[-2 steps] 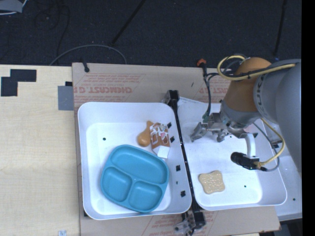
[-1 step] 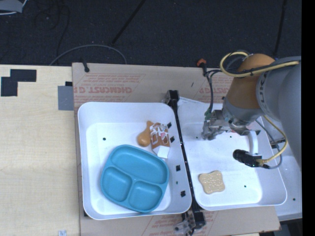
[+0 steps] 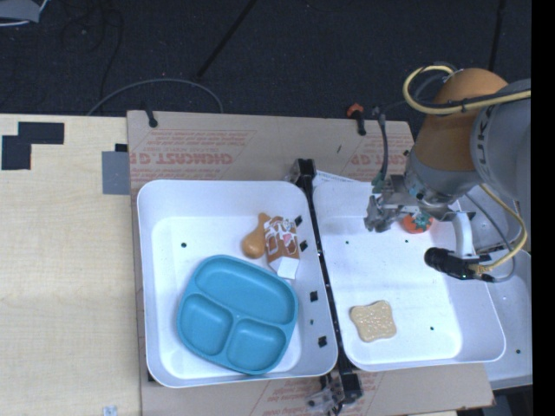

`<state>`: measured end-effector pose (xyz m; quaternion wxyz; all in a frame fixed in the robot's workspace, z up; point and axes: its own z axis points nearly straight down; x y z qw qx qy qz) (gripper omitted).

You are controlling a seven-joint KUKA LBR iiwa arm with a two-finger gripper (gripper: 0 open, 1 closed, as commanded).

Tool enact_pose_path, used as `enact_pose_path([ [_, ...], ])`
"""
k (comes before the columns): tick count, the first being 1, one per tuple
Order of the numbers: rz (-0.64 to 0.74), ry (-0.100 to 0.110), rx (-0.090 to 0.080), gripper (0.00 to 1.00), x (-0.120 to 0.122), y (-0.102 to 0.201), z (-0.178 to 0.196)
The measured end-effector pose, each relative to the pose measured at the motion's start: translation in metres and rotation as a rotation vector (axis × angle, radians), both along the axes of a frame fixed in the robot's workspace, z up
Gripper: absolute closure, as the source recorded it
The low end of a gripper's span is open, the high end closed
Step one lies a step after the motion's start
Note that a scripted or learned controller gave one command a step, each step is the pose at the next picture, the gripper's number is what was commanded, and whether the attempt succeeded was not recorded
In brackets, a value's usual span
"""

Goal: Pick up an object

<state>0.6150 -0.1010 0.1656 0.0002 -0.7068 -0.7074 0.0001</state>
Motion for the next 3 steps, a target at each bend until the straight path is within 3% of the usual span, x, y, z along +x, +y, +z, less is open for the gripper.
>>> enact_pose_path([
  [2, 0.000, 0.000, 0.000, 1.00, 0.000, 0.002, 0.065],
  [3, 0.001, 0.005, 0.001, 1.00, -0.027, 0.039, 0.071],
])
